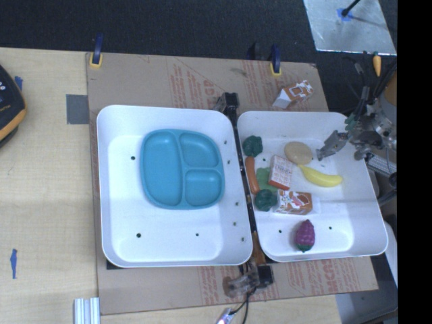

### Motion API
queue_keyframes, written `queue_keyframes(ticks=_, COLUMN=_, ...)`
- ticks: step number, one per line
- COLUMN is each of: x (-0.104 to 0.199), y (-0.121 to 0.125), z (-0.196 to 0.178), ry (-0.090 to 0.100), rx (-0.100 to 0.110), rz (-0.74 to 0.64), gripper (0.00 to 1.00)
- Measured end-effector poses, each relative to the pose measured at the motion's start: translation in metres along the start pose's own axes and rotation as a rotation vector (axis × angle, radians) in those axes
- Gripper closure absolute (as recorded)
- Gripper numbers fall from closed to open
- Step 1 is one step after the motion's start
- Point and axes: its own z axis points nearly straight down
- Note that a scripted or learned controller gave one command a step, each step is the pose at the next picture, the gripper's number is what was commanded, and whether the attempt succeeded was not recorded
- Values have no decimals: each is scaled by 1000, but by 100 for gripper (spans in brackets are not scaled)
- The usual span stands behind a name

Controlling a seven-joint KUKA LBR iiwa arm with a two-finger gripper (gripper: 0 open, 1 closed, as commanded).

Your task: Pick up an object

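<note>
Red print runs along the cardboard sheet — too blurred to read.

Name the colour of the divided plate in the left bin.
Light blue; the divided plate shows in the camera view.

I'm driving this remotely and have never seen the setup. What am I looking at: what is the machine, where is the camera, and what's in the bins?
One fixed camera looks down at a slant on a bench. The arm enters from the right; its gripper hovers over the right bin, near its right rim. Nothing shows between its fingers. That bin holds a banana, a tan round piece, a carrot, two green pieces, two small cartons and purple grapes. The left bin holds a blue divided plate.
</note>
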Motion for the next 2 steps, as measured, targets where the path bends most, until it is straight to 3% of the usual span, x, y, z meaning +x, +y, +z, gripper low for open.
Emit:
queue_keyframes(ticks=1, x=31, y=-61, z=100, ry=-1, rx=-14, rz=1, gripper=0)
queue_keyframes(ticks=2, x=86, y=-4, z=116, ry=-1, rx=-1, rz=-2, gripper=0)
